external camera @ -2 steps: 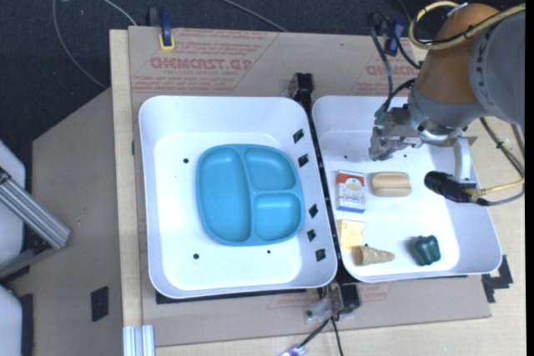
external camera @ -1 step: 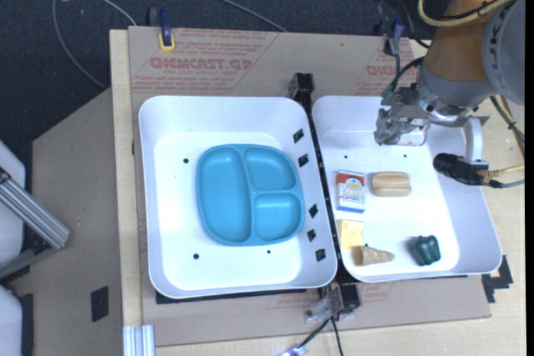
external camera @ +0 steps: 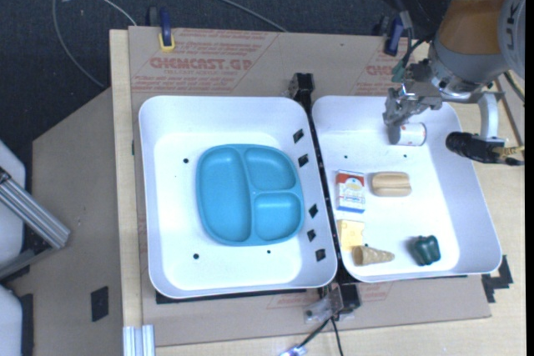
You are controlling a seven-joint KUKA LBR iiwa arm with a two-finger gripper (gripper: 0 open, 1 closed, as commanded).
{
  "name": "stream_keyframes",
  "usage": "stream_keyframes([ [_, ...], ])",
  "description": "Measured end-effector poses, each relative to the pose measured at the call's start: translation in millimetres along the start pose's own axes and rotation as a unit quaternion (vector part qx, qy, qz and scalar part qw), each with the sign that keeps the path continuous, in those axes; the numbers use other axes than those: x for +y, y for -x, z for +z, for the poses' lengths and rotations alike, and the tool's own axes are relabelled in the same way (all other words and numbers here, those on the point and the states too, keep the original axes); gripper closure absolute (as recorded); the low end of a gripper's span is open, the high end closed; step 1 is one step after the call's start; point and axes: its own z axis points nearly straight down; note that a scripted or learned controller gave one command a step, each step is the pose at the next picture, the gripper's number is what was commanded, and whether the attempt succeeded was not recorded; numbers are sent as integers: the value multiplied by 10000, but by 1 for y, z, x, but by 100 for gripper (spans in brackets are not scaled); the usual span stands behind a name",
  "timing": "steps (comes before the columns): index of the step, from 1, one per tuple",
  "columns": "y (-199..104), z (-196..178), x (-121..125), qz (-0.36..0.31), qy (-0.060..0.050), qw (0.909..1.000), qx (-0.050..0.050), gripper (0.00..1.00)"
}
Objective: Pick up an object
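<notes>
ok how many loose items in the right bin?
5 visible. Small white piece by the gripper at the back, carton and bread roll mid-bin, yellow wedge and green pepper at the front. The arm may hide more.

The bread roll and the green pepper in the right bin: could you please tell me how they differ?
The bread roll is tan and elongated, lying crosswise; the green pepper is dark green, glossy and chunkier. The roll sits mid-bin beside the small carton; the pepper lies near the front edge. Both rest loose in the right bin.
</notes>
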Motion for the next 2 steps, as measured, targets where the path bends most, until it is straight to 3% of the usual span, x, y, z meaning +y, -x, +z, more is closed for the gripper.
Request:
stream_keyframes([
  [1,-9,-61,2,-4,7,10000,1,100],
  [2,-62,-61,0,-19,-40,10000,15,100],
])
